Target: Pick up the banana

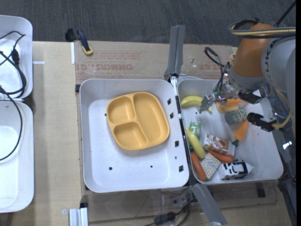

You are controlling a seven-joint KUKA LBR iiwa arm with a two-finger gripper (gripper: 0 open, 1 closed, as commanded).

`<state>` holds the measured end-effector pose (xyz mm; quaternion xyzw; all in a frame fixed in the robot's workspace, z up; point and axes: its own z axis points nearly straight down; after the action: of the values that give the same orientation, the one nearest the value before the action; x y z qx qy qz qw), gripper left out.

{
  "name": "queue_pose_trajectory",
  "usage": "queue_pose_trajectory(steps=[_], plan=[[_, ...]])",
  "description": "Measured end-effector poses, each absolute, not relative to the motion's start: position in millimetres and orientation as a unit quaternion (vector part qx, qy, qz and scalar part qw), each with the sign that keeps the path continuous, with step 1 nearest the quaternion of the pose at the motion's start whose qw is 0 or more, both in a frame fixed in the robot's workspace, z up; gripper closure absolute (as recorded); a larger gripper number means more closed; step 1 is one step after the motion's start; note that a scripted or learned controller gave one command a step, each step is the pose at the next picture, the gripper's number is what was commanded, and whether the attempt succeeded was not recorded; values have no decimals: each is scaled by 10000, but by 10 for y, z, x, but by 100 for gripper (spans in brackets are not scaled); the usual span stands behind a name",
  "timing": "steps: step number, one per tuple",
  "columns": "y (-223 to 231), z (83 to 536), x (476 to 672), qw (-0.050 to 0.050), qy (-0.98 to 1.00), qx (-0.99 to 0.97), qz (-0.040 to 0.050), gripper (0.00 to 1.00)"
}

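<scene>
Banana (pixel 191 100) lies at upper left of right bin (pixel 263 173), by the divider | gripper (pixel 207 104) just right of it, low, nothing between fingers, open or closed: cannot tell | second banana (pixel 195 144) mid-bin amid clutter | plate (pixel 137 120) in left bin (pixel 94 173).

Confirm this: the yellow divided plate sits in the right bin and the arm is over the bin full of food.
One thing is wrong. The camera view shows the plate in the left bin, not the right one. The rest holds: the arm is over the right bin, which holds the food, with the gripper beside a banana.
</scene>
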<state>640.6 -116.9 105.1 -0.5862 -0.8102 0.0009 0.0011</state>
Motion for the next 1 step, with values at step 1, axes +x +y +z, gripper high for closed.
queue_pose_trajectory(steps=[1], plan=[[-1184, 1132, 6412, 8, -8090, -5878, 9, 100]])
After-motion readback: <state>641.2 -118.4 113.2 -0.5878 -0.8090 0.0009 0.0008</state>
